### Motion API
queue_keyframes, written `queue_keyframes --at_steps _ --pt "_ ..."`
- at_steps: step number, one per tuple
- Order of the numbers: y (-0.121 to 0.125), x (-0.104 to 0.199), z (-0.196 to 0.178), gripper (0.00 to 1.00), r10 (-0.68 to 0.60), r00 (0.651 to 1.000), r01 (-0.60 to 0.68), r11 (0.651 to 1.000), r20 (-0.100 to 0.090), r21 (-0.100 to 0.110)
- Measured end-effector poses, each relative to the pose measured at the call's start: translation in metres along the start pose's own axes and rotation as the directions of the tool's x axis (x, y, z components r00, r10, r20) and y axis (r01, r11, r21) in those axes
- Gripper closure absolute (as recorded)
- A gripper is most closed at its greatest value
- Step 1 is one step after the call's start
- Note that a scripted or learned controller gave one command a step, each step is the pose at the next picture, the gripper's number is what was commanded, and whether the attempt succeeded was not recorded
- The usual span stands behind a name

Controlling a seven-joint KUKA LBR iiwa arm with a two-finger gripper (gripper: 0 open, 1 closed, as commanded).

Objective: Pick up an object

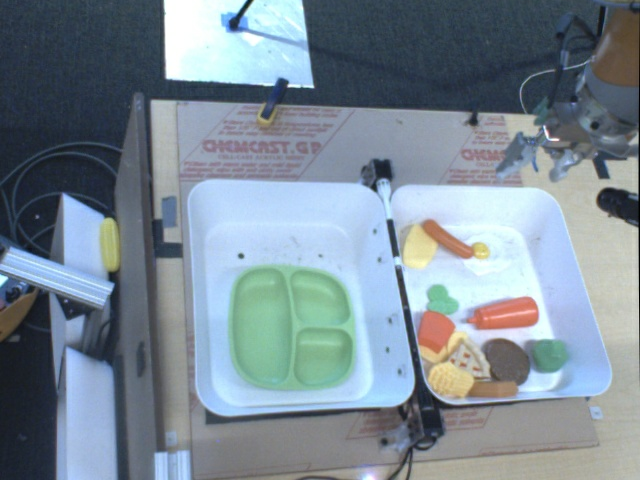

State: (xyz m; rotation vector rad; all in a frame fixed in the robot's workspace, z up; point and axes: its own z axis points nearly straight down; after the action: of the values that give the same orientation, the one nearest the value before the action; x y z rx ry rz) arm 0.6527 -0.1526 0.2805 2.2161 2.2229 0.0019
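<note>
In the camera view, the gripper (538, 157) is seen above the bench beyond the far right corner of the right bin (560, 213), its two fingers spread apart with nothing between them. Toy food is gathered in that bin: a sausage (447, 239) beside a fried egg (487, 255) near the far wall, an orange-red carrot (505, 314) in the middle, a waffle (450, 379) at the near edge. A green divided tray (292, 326) is laid in the left bin (215, 268).
</note>
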Motion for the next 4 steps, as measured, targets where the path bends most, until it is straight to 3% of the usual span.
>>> queue_keyframes --at_steps 1,2,3,4 --pt "-0.025 0.022 0.109 0.0 0.002 1.0 -0.002 1.0 -0.004 0.011" --pt "-0.01 0.006 0.188 0.0 0.002 1.0 -0.002 1.0 -0.001 0.0" --pt "-0.009 0.006 0.174 1.0 0.001 1.0 -0.001 1.0 0.001 -0.006" --pt "-0.048 -0.017 0.131 1.0 0.004 1.0 -0.004 1.0 0.0 0.002"
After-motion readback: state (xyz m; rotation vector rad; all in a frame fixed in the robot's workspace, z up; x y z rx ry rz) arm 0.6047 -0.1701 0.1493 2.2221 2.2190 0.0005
